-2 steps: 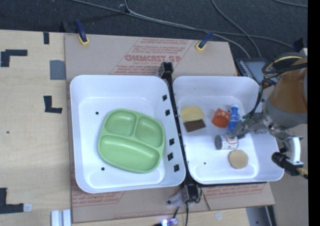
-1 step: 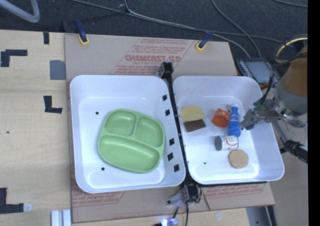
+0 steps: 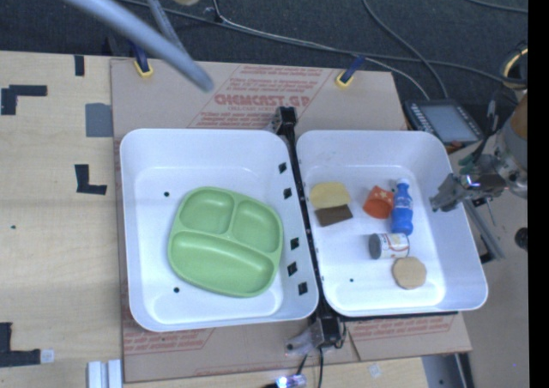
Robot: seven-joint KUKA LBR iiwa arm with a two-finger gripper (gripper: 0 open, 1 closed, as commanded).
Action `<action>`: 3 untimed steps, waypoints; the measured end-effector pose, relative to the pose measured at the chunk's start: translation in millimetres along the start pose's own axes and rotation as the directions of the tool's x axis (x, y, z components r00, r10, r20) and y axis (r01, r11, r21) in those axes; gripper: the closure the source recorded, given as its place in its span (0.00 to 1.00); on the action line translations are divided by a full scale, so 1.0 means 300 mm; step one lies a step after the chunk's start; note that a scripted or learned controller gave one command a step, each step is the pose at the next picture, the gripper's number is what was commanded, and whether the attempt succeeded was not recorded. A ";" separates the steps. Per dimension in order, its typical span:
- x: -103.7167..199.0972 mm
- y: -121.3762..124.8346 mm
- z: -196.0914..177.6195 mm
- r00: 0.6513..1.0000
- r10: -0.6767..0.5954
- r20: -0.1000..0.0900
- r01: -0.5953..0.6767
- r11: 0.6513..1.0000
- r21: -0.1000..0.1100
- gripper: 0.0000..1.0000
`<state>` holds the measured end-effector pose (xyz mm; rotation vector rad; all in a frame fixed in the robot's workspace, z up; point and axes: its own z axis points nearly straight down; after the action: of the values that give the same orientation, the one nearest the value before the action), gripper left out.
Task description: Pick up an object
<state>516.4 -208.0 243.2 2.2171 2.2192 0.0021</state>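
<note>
Cardboard covers the surface [image 3: 257, 94] beneath two white bins. Near the right bin's [image 3: 360, 144] centre lies a blue bottle [image 3: 402, 210], probably light, stiff and slick; grip across its middle. At that bin's right rim sits the end effector [image 3: 449, 191]; whether it is spread or closed I cannot tell.

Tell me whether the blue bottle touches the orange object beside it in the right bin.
Touching. In the camera view, the blue bottle and the crumpled orange object meet with no white bin floor visible between them.
</note>
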 end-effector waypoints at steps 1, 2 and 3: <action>0.001 0.002 -0.096 1.000 0.000 -0.002 0.000 1.000 0.003 1.00; 0.142 0.019 -0.078 1.000 -0.004 -0.002 0.004 1.000 0.005 1.00; 0.299 0.055 -0.021 1.000 -0.004 -0.003 0.004 1.000 0.006 1.00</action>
<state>532.6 -118.2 249.3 2.2166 2.2285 -0.0016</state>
